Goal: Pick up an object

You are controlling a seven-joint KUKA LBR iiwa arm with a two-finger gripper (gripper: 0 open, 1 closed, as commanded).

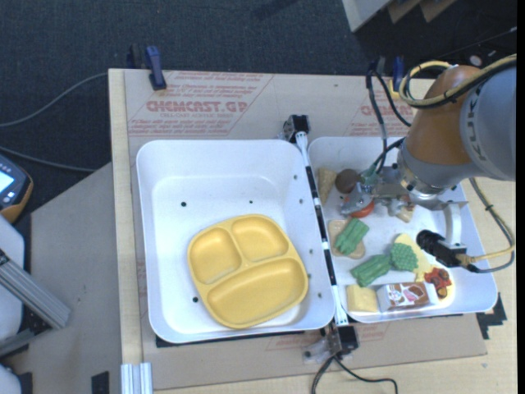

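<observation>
The grey arm's gripper (367, 197) is low in the far part of the right white bin (484, 290), over a red piece (362, 209) beside a brown round piece (346, 179); its opening cannot be told. A yellow divided plastic plate (246, 269) lies in the left white bin (164, 171).

1. "CHEMCAST GP" in red print on the brown board (197, 105), just behind the left bin (164, 245); smaller red lines beneath, too blurred to read.
2. Similar red print behind the right bin (484, 294), illegible.
</observation>
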